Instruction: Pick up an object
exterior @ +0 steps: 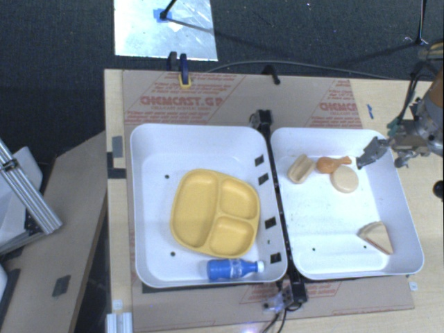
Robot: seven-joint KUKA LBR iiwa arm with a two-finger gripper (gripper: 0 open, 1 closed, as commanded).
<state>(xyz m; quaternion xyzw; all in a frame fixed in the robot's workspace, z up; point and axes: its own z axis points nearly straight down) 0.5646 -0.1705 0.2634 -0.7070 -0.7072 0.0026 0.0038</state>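
- I see the hand over the far right edge of the right bin, reaching in from the right side of the scene.
- Its two dark fingers are spread apart, and I see nothing between them; it has hold of nothing.
- One finger points down and left toward the food pieces in the far part of that bin; the other sits just over the bin's right rim.
- Nearest the hand is a pale round biscuit-like piece, lying flat on the bin floor, just below and left of the left finger.
- Touching its far side is an orange drumstick-shaped toy, lying on its side with the narrow end toward the hand.
- Just left of that lies a tan bread-roll piece, close to the drumstick; I cannot tell whether they touch.
- Well apart from these, in the near right corner of the same bin, lies a tan wedge.
- The left bin holds a yellow divided plate with three compartments, sitting in the middle.
- A blue bottle with a white cap lies on its side against the near wall of the left bin, just beside the plate's near edge.
- Both bins rest side by side on a brown printed board on the worktop.
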